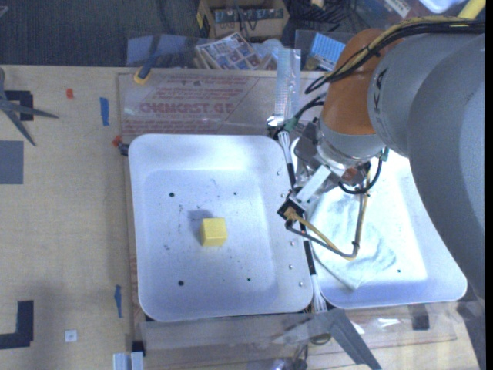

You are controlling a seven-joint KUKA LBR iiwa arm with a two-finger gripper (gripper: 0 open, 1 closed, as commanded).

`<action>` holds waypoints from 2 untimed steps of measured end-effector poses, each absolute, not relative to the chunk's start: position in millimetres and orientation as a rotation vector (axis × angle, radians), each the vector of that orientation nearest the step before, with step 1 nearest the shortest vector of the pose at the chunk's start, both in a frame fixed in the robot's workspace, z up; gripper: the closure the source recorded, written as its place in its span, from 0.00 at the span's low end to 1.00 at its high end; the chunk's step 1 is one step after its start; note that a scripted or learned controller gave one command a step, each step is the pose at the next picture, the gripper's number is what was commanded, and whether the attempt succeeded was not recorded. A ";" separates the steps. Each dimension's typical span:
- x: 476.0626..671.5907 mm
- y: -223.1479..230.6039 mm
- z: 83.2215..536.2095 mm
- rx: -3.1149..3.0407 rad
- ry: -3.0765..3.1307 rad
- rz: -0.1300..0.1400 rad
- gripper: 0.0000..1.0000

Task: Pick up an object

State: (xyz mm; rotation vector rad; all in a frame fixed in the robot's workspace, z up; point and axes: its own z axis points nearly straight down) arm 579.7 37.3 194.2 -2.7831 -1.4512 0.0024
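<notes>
**Gripper point(343, 176) poised above the right bin's point(437, 282) left edge; whether it is open or closed cannot be told.**
A pale crumpled sheet point(360, 247) lies beside it. The yellow block point(213, 231) sits mid-floor in the left bin point(140, 154), well apart. The arm slants in from the right.

This is a robotics lab. A grey industrial arm point(431, 91) with an orange band and loose cables reaches over a wooden bench point(62, 206) that carries two shallow white bins, one on the left point(231, 160) and one on the right point(420, 245). Strips of blue tape point(104, 111) mark the bench top. A clear plastic sheet point(192, 102) with red lettering lies behind the bins. Beyond the bench a cardboard box point(239, 10) of gear stands on dark carpet point(77, 14).
</notes>
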 end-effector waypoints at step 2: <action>479.1 92.2 195.2 -3.113 -0.408 0.004 1.00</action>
